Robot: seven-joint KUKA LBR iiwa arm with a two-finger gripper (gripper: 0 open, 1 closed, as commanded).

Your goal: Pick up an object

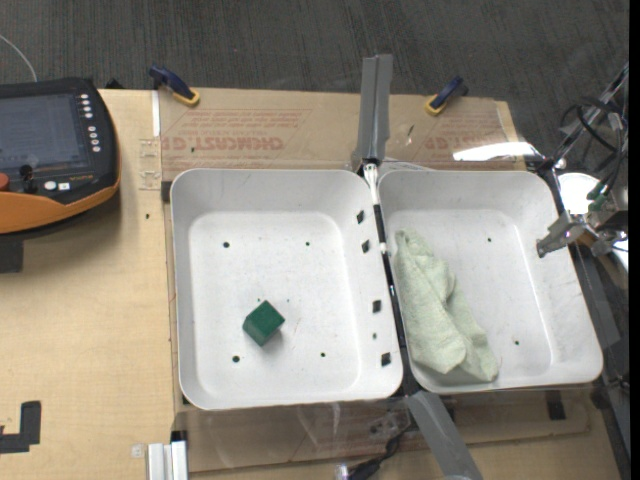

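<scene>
A small dark-green cube point(263, 322) sits on the floor of the left shallow white plastic bin point(190, 268), in the bin's lower-middle area, well apart from every wall. The block looks solid and matte, with a slightly lighter top face and darker sides. It is turned so that its corners, not its flat sides, face the bin walls; one corner points toward the bottom edge of the camera view. Being roughly as wide as it is long, it shows no clear long axis.

In the right shallow white plastic bin point(540, 288), a crumpled pale-green cloth towel point(435, 303) lies along the left wall. It is much longer than it is wide, and its long axis runs from the upper left of the bin floor down toward the lower right, where its lower end rests near the bin's front wall.

The two bins stand side by side on a light wooden bench point(80, 318), joined by a grey divider rail point(375, 108). A grey-and-orange control tablet point(50, 153) rests at the bench's left edge. Two blue-and-yellow spring clamps point(175, 85) hold a sheet of brown cardboard point(260, 133) behind the bins.

A metal part of the grey robot arm's gripper point(565, 236) pokes over the right bin's right rim; whether it is open or closed cannot be told.
</scene>
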